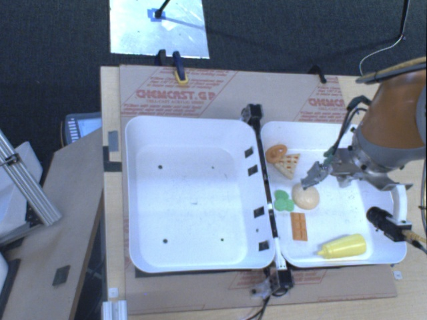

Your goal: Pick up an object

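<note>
The arm (393, 122) reaches in from three o'clock over the right bin (347, 131), its orange band at the frame's edge. Its claw (313, 177) hangs low at the bin's middle, right above a pale round bun-like toy (306, 198); the tips look close to the toy, but whether the claw is apart or together cannot be told from this angle, and nothing is seen between the tips.

Around the bun, all inside the right bin: a green piece (283, 201) touching it at nine o'clock, an orange rectangular piece (299, 227) just below at six o'clock, and a yellow oblong toy (343, 247) lying near the bin's rim at five o'clock. At eleven o'clock sit an orange ring-shaped piece (275, 153) and, just beside it, a tan wedge (288, 165).

The left bin (193, 192) stands next to it on the table (220, 89).
</note>
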Tool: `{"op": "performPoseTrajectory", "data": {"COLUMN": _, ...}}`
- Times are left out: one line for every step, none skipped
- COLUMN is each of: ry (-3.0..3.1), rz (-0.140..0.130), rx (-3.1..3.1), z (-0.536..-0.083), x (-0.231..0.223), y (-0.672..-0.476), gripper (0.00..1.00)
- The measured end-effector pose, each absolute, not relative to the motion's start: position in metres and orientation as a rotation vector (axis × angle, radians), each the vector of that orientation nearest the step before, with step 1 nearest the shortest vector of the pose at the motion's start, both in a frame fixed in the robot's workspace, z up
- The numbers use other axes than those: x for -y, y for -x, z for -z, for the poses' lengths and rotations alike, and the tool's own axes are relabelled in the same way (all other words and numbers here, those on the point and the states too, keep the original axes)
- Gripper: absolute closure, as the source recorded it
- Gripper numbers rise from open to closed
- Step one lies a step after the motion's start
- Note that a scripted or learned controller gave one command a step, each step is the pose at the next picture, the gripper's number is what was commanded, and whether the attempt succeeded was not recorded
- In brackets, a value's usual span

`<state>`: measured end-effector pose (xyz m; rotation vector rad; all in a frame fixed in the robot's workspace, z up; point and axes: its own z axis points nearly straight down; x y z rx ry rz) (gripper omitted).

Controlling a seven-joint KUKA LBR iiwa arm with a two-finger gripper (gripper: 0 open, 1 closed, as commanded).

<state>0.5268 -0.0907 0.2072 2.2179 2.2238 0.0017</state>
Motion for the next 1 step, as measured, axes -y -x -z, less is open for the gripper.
{"op": "performPoseTrajectory", "data": {"ry": -2.217, "rz": 0.002, "rx": -2.234, "z": -0.1827, "x": 0.0437, "y": -0.4849, "gripper": 0.00}}
